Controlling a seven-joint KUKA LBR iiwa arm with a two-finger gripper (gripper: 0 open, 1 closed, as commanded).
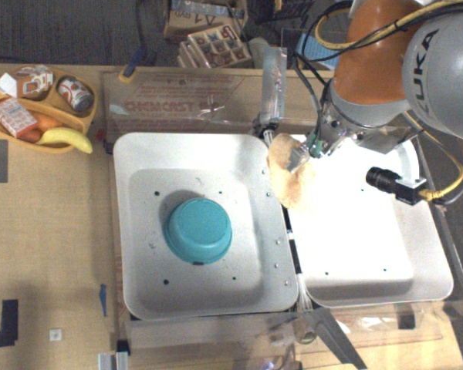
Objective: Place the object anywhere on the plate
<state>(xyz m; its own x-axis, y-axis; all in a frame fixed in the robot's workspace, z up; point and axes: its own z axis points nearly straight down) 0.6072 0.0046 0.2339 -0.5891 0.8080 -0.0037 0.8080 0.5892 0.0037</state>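
A teal round plate (198,230) rests in the middle of the left bin (139,168). A pale tan, flat, bread-like object (288,180) hangs over the divide between the two bins, at the right bin's far left corner. My gripper (299,157) comes down from the grey and orange arm (386,37) and is shut on the object's upper part, which shows between the fingers. The object sits to the upper right of the plate, apart from it.
The right bin (370,237) lies under the arm. A black cylinder with a cable (392,183) juts from the wrist. At far left stands a yellow tray (31,118) of toy food with a banana. Boxes lie behind the bench.
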